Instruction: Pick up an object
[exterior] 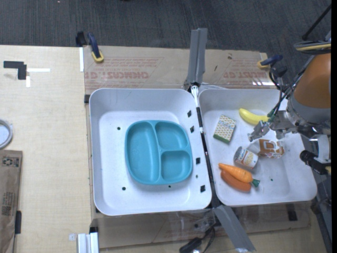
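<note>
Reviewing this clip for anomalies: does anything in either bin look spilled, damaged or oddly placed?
Nothing looks spilled or broken. The right bin holds a loose jumble: banana, small box, can on its side, carrot. The blue divided plate lies flat in the left bin. The gripper is low above them.

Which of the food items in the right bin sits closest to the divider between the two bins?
The speckled green-and-white box. It lies nearer the divider than the banana, can and carrots do.

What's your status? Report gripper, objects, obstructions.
Gripper low in right bin, over brown packet. Nothing seen held. Banana, can, carrot crowd close.
</note>
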`<move>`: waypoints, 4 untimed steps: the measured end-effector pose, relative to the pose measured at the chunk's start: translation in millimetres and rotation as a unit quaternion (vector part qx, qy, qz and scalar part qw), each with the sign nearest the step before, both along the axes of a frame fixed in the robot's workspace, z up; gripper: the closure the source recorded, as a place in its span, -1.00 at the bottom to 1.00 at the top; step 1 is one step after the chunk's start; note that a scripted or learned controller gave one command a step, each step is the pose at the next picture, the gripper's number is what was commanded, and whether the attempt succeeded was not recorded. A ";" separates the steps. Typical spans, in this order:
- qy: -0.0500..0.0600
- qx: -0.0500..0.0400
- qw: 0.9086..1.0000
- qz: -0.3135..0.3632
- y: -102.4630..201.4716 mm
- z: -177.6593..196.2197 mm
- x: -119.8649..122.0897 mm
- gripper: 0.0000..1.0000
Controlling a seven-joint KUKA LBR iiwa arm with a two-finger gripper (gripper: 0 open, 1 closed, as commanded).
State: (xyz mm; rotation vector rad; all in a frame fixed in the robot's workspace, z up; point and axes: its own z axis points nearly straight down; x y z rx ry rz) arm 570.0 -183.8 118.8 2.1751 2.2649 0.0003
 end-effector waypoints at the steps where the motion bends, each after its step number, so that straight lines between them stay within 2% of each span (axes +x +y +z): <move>1: 0.001 0.000 0.995 -0.099 32.3 -27.4 60.1 -1.00; 2: 0.001 -0.001 0.995 -0.097 31.9 -18.0 60.3 1.00; 3: 0.001 -0.001 0.995 -0.097 32.0 -18.1 60.2 -1.00; 4: 0.000 -0.002 0.995 -0.096 31.6 -8.6 60.6 1.00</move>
